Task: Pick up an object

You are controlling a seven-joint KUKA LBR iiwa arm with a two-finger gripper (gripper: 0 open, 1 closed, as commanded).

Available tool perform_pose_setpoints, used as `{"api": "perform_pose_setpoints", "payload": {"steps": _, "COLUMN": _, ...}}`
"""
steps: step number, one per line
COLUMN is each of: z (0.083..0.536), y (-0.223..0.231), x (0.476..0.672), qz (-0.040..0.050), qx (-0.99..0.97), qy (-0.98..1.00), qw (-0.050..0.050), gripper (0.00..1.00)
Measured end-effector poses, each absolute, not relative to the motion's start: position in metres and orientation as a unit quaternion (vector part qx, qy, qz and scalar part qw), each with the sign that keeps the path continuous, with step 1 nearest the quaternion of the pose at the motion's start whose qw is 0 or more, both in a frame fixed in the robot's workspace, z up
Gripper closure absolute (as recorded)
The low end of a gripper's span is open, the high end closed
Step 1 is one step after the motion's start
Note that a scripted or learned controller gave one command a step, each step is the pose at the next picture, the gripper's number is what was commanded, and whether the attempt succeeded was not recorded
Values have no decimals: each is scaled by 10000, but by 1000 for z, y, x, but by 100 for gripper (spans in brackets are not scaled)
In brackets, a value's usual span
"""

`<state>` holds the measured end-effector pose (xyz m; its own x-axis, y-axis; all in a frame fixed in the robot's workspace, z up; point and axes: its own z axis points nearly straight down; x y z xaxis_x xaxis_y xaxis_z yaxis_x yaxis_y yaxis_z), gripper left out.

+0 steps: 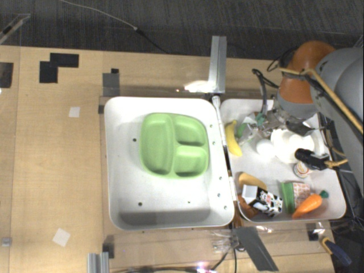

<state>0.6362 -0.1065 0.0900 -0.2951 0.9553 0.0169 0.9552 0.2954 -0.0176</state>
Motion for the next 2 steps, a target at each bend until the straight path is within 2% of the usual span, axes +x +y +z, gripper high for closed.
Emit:
{"api": "perform_pose_setpoints", "payload": {"steps": 1, "z": 91, "y": -99, "x": 646, "qz": 84, "qx": -6394, "qy": -7685, "qw": 225, "gripper": 0}}
{"api": "perform_pose_setpoints", "payload": {"steps": 2, "z": 103, "y": -98, "x": 649, "qz": 74, "qx": -6360, "qy": -7714, "qw": 190, "gripper": 100}}
